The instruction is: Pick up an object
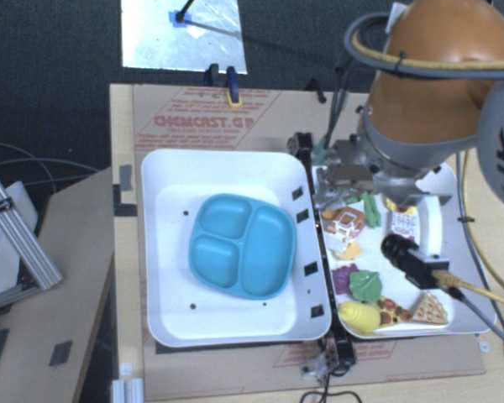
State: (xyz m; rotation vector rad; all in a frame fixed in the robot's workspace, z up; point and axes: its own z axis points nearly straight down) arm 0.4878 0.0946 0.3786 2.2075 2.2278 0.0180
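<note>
The pincer point(346, 193) hangs over the right white bin point(433, 225) of toy food; its grip state is unclear.

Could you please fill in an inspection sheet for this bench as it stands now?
Surface: bench covered in printed cardboard, bearing two white bins side by side.
Job's things: right bin holds toy food, among them a lemon, pizza slice and green leaf.
Clutter: blue divided plate in the left bin.
Gripper: gripper low over the right bin's far end, fingers unclear.
Cables: yellow cable crossing the right bin's edge; black cable at left.
Surroundings: foil sheet behind the bench.
</note>
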